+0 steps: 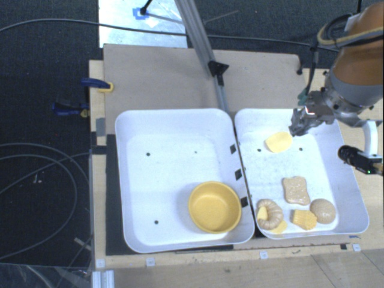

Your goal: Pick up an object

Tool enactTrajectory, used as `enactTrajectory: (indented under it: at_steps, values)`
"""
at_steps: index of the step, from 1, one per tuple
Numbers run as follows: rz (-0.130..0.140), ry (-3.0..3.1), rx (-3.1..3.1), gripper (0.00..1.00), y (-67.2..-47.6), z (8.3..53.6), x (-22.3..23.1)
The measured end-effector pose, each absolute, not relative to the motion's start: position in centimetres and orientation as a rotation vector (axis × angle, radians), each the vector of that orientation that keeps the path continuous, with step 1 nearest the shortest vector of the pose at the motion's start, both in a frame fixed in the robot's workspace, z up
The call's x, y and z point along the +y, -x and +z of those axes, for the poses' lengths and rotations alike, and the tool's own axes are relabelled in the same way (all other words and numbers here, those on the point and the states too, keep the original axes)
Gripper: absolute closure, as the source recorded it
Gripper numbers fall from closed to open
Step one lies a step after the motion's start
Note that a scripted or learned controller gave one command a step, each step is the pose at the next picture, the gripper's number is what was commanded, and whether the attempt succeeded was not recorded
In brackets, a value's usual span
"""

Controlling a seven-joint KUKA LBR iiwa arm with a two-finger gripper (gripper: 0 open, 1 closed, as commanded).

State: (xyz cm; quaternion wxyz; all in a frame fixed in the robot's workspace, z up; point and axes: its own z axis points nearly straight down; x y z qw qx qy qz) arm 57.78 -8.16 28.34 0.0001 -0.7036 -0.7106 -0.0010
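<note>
My gripper [298, 127] hangs over the far part of the right bin [342, 161]. A flat pale yellow piece [278, 142] sits just below and left of the fingertips, touching or nearly touching them; whether it is held is not visible. Along the near side of the right bin lie a tan cracker-like piece [296, 190], a ring-shaped pastry [269, 214], a small yellow piece [304, 219] and a round tan bun [324, 210]. A yellow bowl [214, 206] stands in the left bin [150, 161] at its near right corner.
A slanted grey pole [201, 38] crosses the back of the bench and ends at the divide between the bins. A blue and yellow clamp [84, 98] grips the bench's left edge. Cables lie on the dark floor at left.
</note>
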Motion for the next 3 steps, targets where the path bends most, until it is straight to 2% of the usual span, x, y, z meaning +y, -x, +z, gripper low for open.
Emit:
enactTrajectory:
  at_steps: [1, 3]
  values:
    - [-0.001, 2.21, -2.23, 1.0, -55.6, 26.1, -3.5]
    - [-0.002, 2.208, -2.232, 1.0, -51.3, 25.8, 6.4]
